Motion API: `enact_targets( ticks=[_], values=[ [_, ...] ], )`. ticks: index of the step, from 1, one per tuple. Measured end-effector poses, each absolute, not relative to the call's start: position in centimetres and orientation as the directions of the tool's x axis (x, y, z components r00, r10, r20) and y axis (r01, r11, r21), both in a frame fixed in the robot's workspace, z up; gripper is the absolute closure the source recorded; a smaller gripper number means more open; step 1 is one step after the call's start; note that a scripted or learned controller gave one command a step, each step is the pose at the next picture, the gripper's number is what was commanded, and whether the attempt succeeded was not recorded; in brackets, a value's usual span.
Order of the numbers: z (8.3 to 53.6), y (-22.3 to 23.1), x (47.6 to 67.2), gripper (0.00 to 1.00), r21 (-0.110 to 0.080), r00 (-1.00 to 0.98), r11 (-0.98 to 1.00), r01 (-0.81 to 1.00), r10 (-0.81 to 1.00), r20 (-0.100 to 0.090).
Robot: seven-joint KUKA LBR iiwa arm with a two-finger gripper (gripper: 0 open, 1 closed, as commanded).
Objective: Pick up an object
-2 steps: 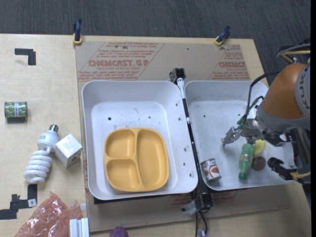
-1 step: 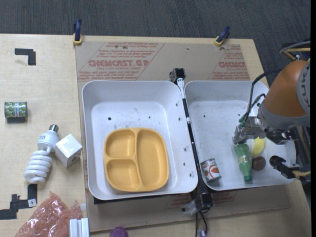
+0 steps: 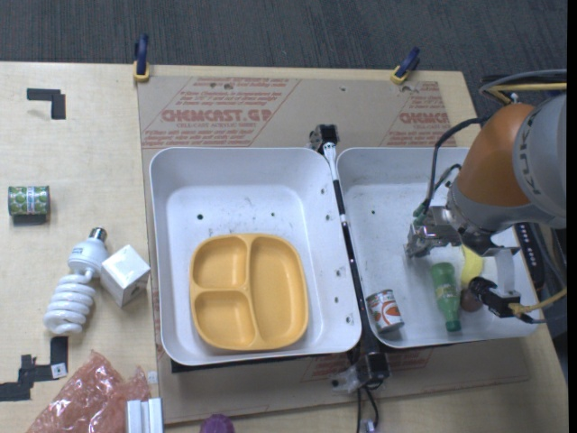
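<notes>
With the pincer (image 3: pixel 422 240) low in the right bin (image 3: pixel 379 174), spread unclear from here, it looks mid-approach: green bottle (image 3: pixel 445 294) lies just below it near the can (image 3: pixel 385 312), so next it needs to centre over one and close.

The brown board (image 3: pixel 270 106) under the bins bears red print: "CHEMCAST G P" reads across its upper middle, with smaller lines above and below too fine to read. The same print starts again at the board's right, cut off by the arm. The can (image 3: pixel 385 312) label is illegible.
</notes>
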State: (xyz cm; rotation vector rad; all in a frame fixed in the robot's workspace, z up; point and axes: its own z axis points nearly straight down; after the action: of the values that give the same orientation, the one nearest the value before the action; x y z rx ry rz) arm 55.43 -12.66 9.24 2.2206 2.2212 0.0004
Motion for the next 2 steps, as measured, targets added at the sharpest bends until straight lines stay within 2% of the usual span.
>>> enact_targets(
  ticks=[1,2],
  values=[
    [9.29,-14.6,58.08,1.0,0.001,-0.002,0.002,1.0,1.0,-0.001],
    [9.29,-14.6,58.09,0.0,0.001,-0.002,0.002,1.0,1.0,-0.001]
  ],
)
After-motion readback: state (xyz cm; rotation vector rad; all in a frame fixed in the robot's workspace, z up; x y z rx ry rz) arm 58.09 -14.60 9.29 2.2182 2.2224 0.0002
